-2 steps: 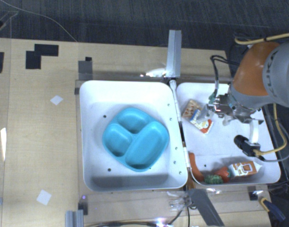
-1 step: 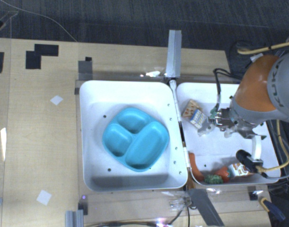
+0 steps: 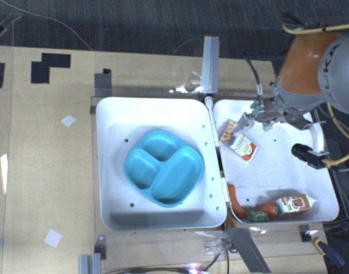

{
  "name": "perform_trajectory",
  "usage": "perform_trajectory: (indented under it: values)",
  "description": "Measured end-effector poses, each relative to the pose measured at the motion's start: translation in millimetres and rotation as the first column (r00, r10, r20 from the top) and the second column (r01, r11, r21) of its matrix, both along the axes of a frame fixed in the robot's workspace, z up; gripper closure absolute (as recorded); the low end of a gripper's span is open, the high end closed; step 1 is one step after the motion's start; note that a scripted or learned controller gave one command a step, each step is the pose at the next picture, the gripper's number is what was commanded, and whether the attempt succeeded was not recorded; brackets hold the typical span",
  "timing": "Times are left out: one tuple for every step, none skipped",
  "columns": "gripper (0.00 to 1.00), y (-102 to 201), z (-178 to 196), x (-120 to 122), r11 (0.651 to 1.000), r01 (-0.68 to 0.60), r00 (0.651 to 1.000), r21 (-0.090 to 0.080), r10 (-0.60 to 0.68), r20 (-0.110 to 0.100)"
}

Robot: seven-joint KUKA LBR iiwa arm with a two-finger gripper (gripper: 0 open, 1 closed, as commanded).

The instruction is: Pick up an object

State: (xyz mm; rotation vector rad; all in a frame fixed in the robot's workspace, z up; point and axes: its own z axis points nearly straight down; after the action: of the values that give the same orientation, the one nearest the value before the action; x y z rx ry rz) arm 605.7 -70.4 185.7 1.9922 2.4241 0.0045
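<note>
Nearest the camera, along the front wall of the right bin (image 3: 328, 207), lie three items in a loose row: a small juice carton (image 3: 292, 204) on its side at about 5 o'clock in that bin, a green broccoli-like piece (image 3: 256, 215) at 6 o'clock, and an orange-red carrot-like piece (image 3: 233, 197) curving up the divider at 7 o'clock. They rest against the walls, which suggests they slid there and settled; that position leaves little finger clearance on the wall side. The left bin (image 3: 111, 153) carries a blue three-compartment tray (image 3: 164, 166), lying flat at its centre, too wide for a two-finger grasp across the body. The likeliest pick target is the small snack packet (image 3: 243, 145), white with an orange corner, lying flat in the open floor of the right bin at about 10 o'clock, apart from the walls; a second small printed packet (image 3: 228, 131) lies touching it on its 10 o'clock side. The gripper (image 3: 255, 117) hangs over the back of the right bin, angled toward the divider, with nothing visible between its fingers; whether the fingers are spread or closed cannot be determined at this angle. The snack packet lies just beside the gripper at its 7 o'clock, near but not in contact. Judgement: the approach stage is in hand, and a short move toward 7 o'clock is required before descent
</note>
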Motion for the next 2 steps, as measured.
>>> perform_trajectory:
  values:
    - [0.00, -15.3, 62.1, -31.4, 0.977, -0.213, 0.977, -0.002, 0.213, 0.002]
    - [0.00, -23.8, -16.4, -3.5, 0.995, 0.097, 0.995, 0.001, -0.097, -0.001]
